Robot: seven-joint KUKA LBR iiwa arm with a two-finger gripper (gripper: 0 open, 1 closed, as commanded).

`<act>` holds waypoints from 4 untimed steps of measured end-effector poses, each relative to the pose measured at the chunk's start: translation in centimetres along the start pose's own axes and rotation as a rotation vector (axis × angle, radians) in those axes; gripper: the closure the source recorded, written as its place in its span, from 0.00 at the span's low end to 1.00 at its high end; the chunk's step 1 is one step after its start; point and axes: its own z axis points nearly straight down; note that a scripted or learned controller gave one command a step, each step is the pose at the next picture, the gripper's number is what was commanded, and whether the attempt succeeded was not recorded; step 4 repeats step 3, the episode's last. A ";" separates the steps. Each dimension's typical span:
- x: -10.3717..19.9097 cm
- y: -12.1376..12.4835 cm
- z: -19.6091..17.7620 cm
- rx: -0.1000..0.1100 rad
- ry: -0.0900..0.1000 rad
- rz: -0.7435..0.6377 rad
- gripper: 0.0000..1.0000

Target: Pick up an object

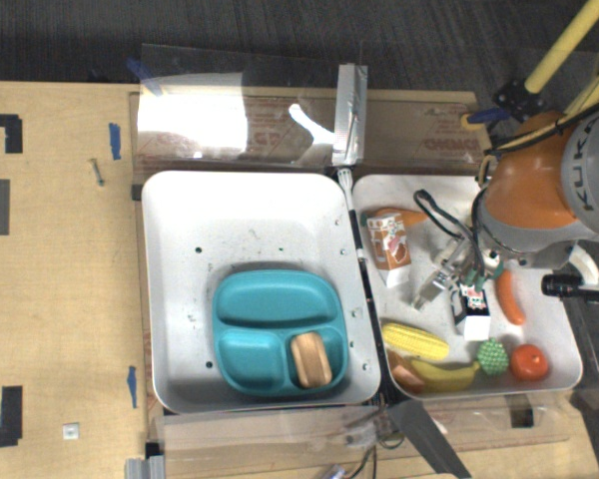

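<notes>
My gripper (439, 275) hangs over the middle of the right bin (564, 319), below the grey wrist with its orange band (524, 188). It sits above bare bin floor. An orange and white packet (388, 240) lies just left of it. A small black and white box (473, 307) lies just right of it, beside an orange carrot (510, 298). Along the front wall lie a corn cob (415, 341), a banana (442, 373), a green knobbly fruit (492, 356) and a red tomato (529, 362). I see nothing held in the gripper.
The left bin (180, 228) holds a teal divided tray (278, 329) with a brown bread roll (310, 358) in its front right compartment. A metal divider (348, 118) stands behind the bins. Black cables (439, 216) trail from the wrist.
</notes>
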 end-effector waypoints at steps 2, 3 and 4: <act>-3.2 -2.4 0.0 0.003 -0.003 0.035 0.00; -3.3 -2.1 -1.2 -0.003 -0.007 0.032 1.00; -3.3 -2.1 -1.2 -0.003 -0.007 0.032 1.00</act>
